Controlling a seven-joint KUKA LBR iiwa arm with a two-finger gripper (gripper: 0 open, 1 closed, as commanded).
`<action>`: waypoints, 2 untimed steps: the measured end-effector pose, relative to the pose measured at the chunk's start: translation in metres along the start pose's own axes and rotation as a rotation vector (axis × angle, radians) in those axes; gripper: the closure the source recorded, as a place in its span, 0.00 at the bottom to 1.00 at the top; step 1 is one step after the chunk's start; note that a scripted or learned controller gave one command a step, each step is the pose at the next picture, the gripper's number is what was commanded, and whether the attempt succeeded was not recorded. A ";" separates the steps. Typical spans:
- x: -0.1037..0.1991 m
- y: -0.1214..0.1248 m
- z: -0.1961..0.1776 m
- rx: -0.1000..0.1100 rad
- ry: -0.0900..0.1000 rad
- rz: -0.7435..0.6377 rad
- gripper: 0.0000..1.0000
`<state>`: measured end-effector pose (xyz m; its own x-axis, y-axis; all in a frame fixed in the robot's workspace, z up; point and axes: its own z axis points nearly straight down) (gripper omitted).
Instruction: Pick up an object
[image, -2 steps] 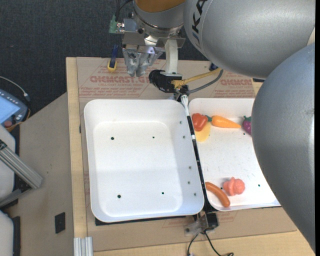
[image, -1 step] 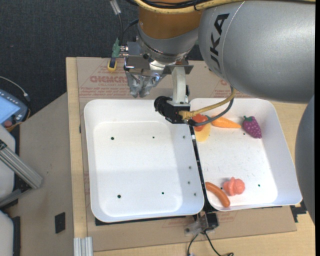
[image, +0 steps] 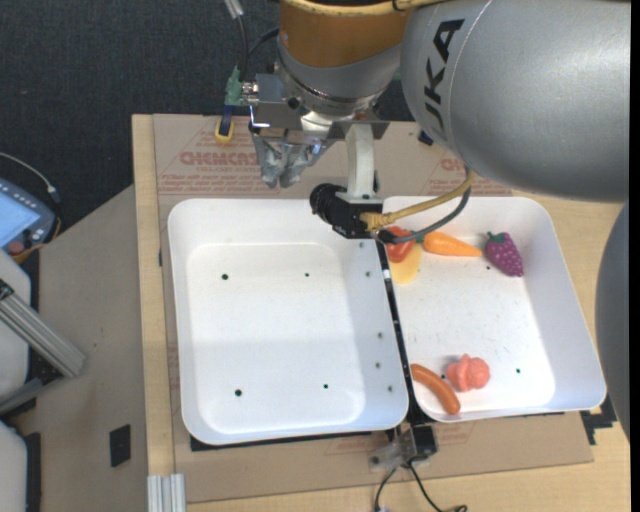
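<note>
From the camera view, you are still at the start: nothing looks lifted. The gripper (image: 285, 165) hangs over the bench (image: 200, 150) at twelve o'clock from the left bin (image: 190, 300), above its far rim. Its fingers sit close together with only a narrow gap, and I see nothing between them. All candidate objects lie in the right bin (image: 570, 320): a carrot (image: 452, 244) and purple grapes (image: 505, 254) near one o'clock, a red-and-yellow piece (image: 403, 260) against the divider, and a sausage (image: 437, 388) beside a pink piece (image: 468, 373) near five o'clock. Choosing, reaching and closing all remain.
</note>
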<state>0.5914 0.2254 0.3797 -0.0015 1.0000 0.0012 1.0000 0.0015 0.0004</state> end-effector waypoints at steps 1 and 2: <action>0.001 0.000 -0.010 -0.002 0.001 0.000 1.00; 0.001 0.000 -0.010 -0.001 0.000 0.000 0.00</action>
